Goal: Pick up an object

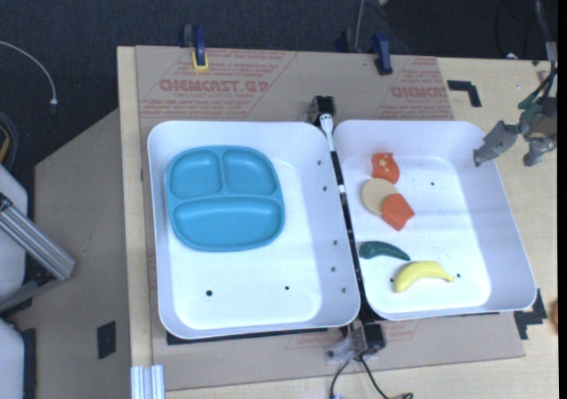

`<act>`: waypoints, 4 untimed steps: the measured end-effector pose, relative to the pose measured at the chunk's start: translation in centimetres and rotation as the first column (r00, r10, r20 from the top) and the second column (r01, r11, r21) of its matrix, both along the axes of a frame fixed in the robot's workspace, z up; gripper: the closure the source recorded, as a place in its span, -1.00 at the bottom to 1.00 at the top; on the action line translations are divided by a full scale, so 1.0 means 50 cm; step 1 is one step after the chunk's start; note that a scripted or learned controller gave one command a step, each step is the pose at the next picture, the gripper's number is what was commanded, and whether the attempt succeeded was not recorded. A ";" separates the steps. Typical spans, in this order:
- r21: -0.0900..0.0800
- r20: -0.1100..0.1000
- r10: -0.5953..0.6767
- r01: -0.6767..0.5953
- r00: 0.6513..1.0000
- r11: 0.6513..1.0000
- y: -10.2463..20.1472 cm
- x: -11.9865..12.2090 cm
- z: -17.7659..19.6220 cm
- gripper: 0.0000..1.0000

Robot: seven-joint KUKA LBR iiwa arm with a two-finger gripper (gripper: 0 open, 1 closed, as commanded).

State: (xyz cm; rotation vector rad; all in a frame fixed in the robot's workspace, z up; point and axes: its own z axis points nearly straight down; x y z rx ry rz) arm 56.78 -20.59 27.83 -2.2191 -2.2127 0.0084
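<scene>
The gripper [512, 147] hangs above the right bin's [496, 211] far right corner, fingers spread and holding nothing. In that bin lie a banana [422, 275], a green pepper [383, 251], two orange pieces and a beige one; the left bin [301, 211] carries a blue tray [226, 198].

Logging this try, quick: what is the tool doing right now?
Tool: open, holding nothing, above the right bin's far right rim.
</scene>
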 end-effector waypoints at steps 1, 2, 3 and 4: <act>-0.003 0.010 0.003 -0.003 1.000 1.000 0.001 0.004 0.011 -1.00; 0.000 0.004 0.004 -0.004 1.000 1.000 0.005 0.023 -0.094 -1.00; 0.000 0.003 0.004 -0.004 1.000 1.000 0.020 0.022 -0.184 -1.00; 0.000 0.003 0.002 -0.002 1.000 1.000 0.002 0.027 -0.289 -1.00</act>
